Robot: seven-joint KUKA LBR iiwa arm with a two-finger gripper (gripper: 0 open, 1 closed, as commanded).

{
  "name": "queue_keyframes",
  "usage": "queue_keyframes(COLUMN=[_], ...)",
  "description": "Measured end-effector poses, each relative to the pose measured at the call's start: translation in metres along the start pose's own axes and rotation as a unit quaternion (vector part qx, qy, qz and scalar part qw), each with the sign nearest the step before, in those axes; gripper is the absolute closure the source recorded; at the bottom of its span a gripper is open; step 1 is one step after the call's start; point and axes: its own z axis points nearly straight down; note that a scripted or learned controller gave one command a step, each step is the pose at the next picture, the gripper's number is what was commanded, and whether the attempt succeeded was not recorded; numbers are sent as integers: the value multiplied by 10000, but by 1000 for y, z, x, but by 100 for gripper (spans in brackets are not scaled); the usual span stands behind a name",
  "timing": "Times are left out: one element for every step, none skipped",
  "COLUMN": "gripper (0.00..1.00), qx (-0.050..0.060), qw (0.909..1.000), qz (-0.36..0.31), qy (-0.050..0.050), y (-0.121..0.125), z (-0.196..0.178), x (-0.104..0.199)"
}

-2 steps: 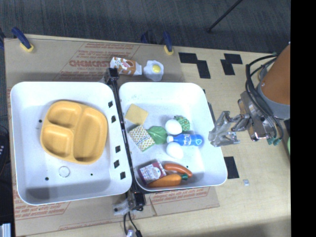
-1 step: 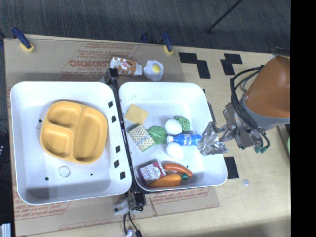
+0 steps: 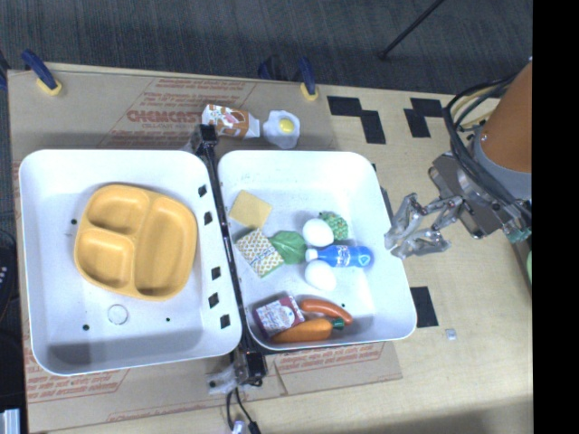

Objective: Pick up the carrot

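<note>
Orange carrot crowded against the near wall.
Long orange plastic carrot is lying in the right white bin, touching a red sausage and small packet; farther off, jaws are hanging spread, holding nothing, risking a neighbour grab or wall strike.

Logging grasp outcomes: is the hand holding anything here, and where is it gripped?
Nothing is held. The hand is outside the right bin; the carrot lies in it.

The arm is cut off at the right edge. The carrot's lower side is partly hidden by the bin rim.
</note>
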Motion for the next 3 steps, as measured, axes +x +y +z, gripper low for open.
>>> queue_keyframes(gripper=[100, 100, 100], qx=[-11, -11, -4], qw=[9982, 9982, 9949], qz=[-593, -594, -1013], qy=[12, 9, 1], y=[3, 10, 4], z=[19, 38, 37], x=[7, 7, 9])
